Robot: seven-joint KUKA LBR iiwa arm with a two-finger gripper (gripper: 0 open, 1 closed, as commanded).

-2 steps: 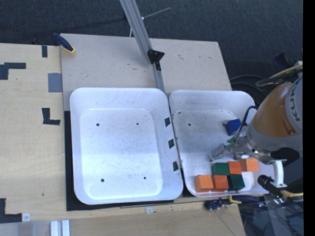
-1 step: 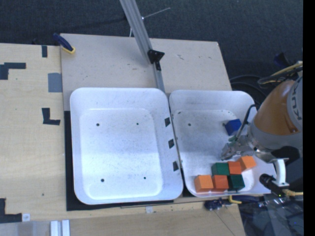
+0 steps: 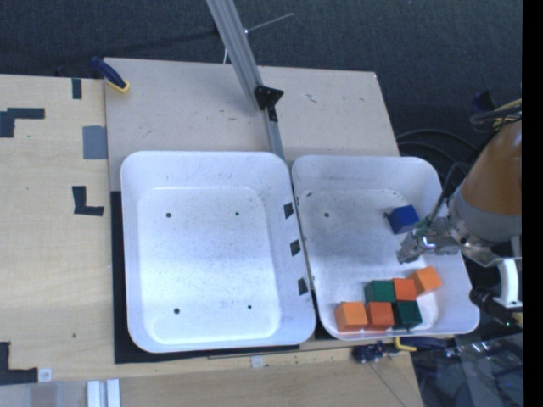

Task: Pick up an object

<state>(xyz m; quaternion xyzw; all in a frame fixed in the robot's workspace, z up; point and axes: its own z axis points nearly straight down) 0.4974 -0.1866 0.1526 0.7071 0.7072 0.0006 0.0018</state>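
Two white bins sit on a tan bench: left bin (image 3: 208, 244), then right bin (image 3: 373, 236) holding a blue block (image 3: 403, 218) and orange and green blocks (image 3: 386, 303); the gripper (image 3: 416, 249), blurred beside the blue block, grips nothing visible

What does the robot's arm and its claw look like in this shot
The arm is a bulky rounded body, orange on top with a grey section below it toward the wrist. At its tip sits a small metallic grey claw, light silver with darker joints. Thin dark cables run beside the arm near the bin's right edge.
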